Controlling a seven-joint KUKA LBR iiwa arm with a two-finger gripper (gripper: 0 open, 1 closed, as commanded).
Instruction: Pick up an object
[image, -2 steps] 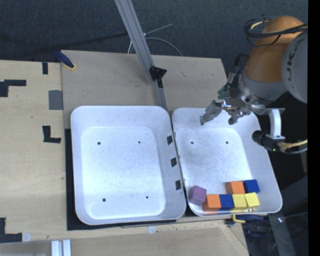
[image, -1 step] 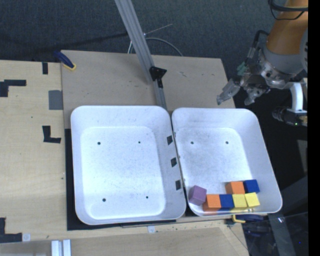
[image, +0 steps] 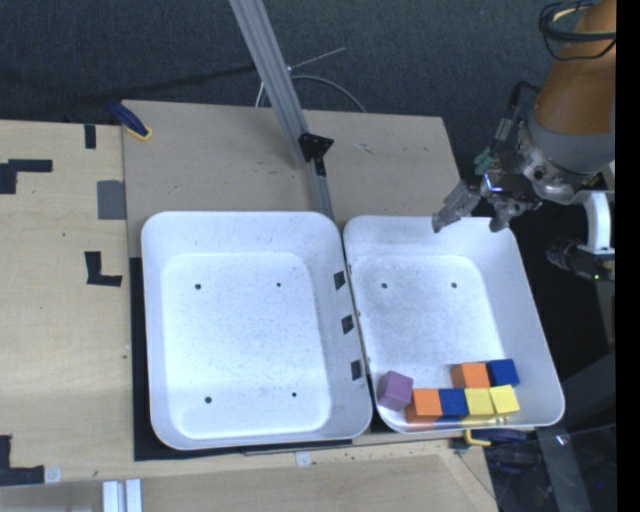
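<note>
Several small blocks lie along the near edge of the right bin (image: 520, 290): a purple block (image: 396, 388), an orange block (image: 427, 402), a blue block (image: 453, 402), two yellow blocks (image: 480, 402), another orange block (image: 470, 376) and another blue block (image: 502, 372). My gripper (image: 469, 213) hangs over the far right corner of that bin, well away from the blocks. Its two fingers stand apart, open, with nothing between them.
The left bin (image: 160, 300) sits beside the right one, their rims touching. A grey metal pole (image: 280, 80) slants down to the gap between the bins at the back. The wooden bench (image: 60, 250) extends left, with black marks and a blue-yellow item (image: 130, 120).
</note>
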